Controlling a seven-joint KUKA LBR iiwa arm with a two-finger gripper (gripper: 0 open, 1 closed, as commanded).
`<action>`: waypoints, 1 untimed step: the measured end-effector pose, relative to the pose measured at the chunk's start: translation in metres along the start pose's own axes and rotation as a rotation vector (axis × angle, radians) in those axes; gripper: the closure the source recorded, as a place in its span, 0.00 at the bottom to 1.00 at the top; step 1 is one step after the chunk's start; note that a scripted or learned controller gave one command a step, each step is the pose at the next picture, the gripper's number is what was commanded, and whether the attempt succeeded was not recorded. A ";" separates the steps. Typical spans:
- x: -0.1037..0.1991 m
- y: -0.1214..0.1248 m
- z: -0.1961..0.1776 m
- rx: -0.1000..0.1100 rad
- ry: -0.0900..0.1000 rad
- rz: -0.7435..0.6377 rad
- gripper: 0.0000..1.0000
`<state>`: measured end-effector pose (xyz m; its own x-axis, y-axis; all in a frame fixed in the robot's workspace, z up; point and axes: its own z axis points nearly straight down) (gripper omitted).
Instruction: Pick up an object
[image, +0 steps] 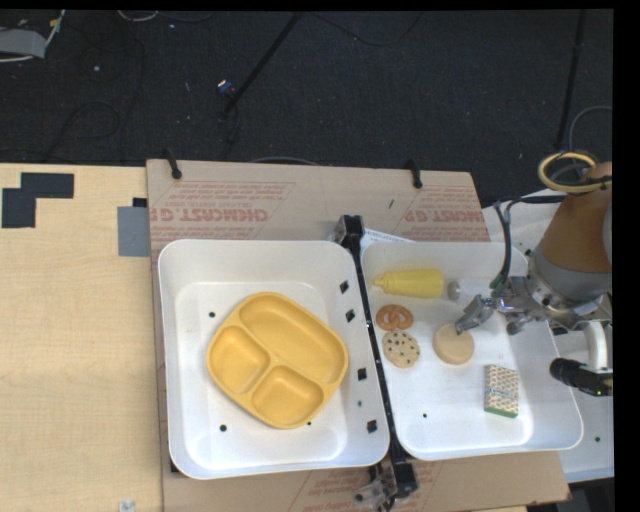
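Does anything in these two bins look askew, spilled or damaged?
Nothing spilled or broken. The yellow divided plate sits turned at an angle in the left bin. In the right bin, the yellow bottle lies on its side.

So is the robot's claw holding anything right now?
Gripper: open, holding nothing, just above the round tan disc in the right bin.

Dark carpeted floor (300, 90) behind the bench, crossed by thin black cables (262, 62). Light wood benchtop (70, 350) at left carrying dark square patches (38, 195), possibly tape. Printed brown cardboard sheet (300, 205) lies flat. Lighting even, no hard shadows
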<state>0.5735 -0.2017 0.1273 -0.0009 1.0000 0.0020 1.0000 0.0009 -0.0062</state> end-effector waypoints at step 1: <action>0.001 0.002 0.037 -0.006 0.001 0.001 0.00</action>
<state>0.5753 -0.2009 0.0899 0.0003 1.0000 0.0032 1.0000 -0.0003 0.0001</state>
